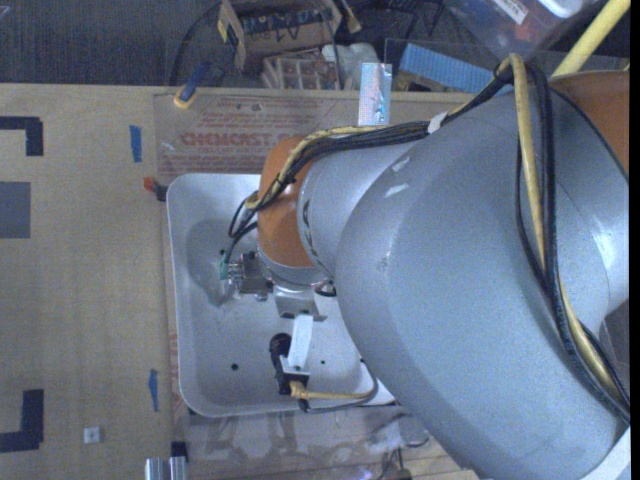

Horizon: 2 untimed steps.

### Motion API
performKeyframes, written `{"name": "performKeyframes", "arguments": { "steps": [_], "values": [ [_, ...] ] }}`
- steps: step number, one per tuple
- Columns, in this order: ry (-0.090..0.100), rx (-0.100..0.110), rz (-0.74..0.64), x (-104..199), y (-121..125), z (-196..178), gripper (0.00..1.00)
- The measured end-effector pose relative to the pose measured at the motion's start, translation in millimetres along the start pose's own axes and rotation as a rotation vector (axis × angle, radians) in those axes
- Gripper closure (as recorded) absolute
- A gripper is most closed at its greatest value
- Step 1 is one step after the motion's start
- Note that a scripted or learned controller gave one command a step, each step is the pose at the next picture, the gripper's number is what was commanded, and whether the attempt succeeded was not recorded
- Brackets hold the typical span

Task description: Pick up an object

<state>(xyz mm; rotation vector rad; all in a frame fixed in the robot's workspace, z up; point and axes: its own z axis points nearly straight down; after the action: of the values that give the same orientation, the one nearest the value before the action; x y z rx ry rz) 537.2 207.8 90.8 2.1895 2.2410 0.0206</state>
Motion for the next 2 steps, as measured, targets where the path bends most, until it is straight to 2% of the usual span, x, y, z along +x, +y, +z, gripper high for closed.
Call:
{"name": "performKeyframes", "arguments": {
  "steps": [1, 2],
  "values": [
    [0.003, -0.001, -0.004, 2.6, 0.2, -11.1, 1.00],
    [-0.006, 0.016, 0.243, -22.4, -47.6, -121.4, 1.00]
  ]
}}
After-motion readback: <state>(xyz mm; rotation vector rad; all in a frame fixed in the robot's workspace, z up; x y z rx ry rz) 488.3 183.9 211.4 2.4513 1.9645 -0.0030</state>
